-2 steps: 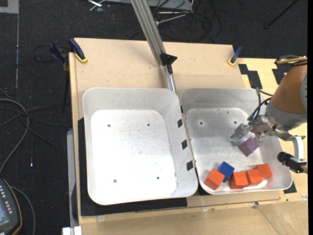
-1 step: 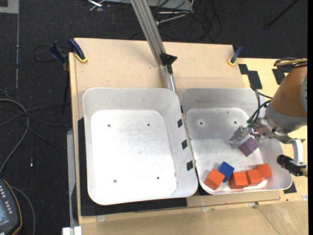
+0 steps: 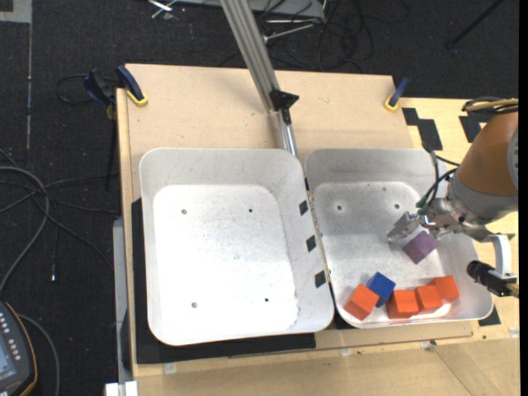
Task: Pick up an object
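Note:
The right bin [image 3: 363,172] holds several small blocks. A purple block [image 3: 421,247] lies near the bin's right side, directly under and touching my gripper [image 3: 409,228], which reaches in from the right on the grey arm with its orange band [image 3: 488,157]. Along the bin's front wall sit an orange block [image 3: 360,301], a blue block [image 3: 381,286] and a row of three orange blocks [image 3: 425,297]. Whether the purple block is between the gripper's parts is hidden from this angle.
The left bin [image 3: 165,172] stands beside the right one, sharing a middle rim. A metal pole [image 3: 256,52] slants down to the bench's back edge between the bins. Clamps mark the bench's back corners [image 3: 132,89].

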You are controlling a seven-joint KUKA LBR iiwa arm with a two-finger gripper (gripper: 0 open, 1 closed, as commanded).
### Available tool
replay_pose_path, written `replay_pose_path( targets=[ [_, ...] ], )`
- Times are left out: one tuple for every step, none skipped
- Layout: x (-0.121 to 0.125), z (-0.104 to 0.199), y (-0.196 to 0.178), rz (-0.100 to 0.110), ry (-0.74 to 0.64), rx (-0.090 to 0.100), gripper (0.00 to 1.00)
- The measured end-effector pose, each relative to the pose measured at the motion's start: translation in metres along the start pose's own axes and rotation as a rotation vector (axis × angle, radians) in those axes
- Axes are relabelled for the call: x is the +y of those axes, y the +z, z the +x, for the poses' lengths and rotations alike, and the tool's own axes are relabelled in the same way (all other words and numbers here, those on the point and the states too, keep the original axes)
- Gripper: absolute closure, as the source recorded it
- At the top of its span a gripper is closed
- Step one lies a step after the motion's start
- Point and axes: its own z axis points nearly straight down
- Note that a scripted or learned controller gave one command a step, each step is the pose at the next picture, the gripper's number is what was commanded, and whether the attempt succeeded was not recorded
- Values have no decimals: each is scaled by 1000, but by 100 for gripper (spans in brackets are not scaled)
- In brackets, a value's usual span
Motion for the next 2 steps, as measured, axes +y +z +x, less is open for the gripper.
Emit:
replay_pose_path(
  targets=[
    [0,-5,0,-1,0,0,0],
    [-3,22,-26,-2,-5,0,0]
  ],
)
